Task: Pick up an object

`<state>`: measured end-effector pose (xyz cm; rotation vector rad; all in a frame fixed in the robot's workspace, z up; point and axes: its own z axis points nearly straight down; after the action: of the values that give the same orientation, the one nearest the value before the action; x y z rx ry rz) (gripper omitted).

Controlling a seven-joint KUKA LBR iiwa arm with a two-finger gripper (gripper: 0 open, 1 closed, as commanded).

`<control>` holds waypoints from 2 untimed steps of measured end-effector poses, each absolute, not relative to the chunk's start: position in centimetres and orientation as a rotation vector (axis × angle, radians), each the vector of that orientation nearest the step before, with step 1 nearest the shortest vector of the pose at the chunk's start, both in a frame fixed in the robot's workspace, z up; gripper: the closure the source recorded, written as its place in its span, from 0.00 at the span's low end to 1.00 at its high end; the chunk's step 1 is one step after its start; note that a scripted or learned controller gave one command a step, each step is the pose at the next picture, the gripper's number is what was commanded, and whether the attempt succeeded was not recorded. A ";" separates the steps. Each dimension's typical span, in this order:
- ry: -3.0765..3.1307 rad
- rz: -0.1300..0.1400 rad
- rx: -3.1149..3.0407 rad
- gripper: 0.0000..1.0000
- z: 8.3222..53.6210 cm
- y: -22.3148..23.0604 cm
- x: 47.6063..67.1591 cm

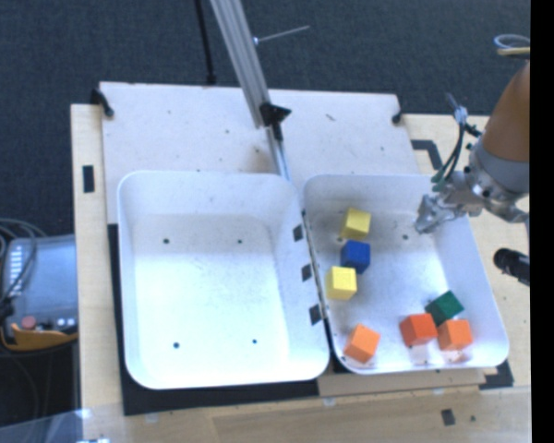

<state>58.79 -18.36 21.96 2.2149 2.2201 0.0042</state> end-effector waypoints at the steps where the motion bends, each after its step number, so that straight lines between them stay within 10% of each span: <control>1: 2.229 0.002 2.215 1.00 22.1 -14.0 59.2; 2: 2.230 0.001 2.215 1.00 21.5 -9.4 59.2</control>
<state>59.19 -9.35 21.47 2.2155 2.2295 0.0006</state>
